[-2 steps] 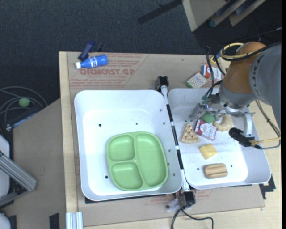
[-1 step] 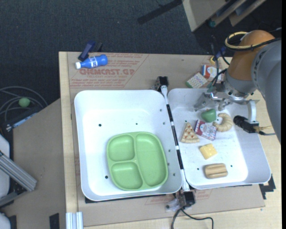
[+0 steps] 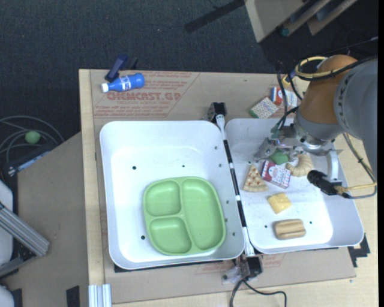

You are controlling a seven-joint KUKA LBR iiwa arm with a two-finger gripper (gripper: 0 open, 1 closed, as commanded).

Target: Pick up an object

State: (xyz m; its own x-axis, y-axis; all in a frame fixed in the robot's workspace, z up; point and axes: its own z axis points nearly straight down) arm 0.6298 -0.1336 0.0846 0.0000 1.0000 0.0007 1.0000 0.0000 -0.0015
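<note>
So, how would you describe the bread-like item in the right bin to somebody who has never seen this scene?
Find the right white bin, the one without the green divided plate. Go to its front edge: the brown bread roll lies there, just below the yellow cheese wedge. It is the only long, rounded, tan object, lying apart from the cluster under the gripper.

dark blue-grey carpet [image 3: 90,30] all around a plywood bench [image 3: 162,99], coiled black cable [image 3: 18,144] on the floor at 9 o'clock, tan wooden furniture [image 3: 294,18] up at 1 o'clock
</note>
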